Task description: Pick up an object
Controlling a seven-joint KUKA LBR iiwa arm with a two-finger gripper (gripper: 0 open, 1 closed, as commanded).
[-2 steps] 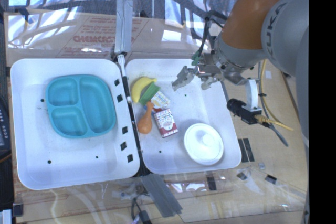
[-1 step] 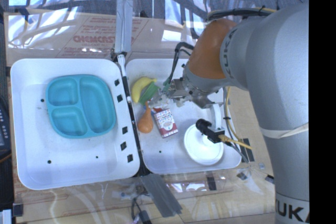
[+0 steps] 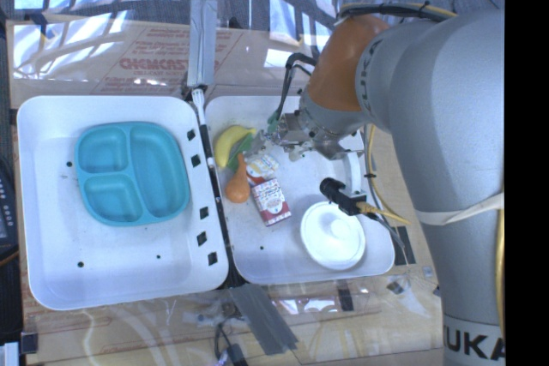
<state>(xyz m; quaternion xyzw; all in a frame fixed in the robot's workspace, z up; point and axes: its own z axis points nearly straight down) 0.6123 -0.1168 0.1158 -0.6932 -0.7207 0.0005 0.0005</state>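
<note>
In the right bin (image 3: 257, 266) a yellow banana (image 3: 228, 143) lies at the upper left. Just below it are a small orange fruit (image 3: 238, 189) and a red and white carton (image 3: 267, 194) lying flat. A white round bowl (image 3: 333, 237) sits at the lower right. My gripper (image 3: 276, 131) hangs low over the bin's upper middle, just right of the banana's tip and above the carton's top end. The wrist hides much of it, and nothing shows held in it.
The left bin (image 3: 43, 253) holds a blue divided plate (image 3: 131, 172). A dark divider with clips (image 3: 208, 201) runs between the bins. The big grey arm (image 3: 437, 116) covers the right bin's right side.
</note>
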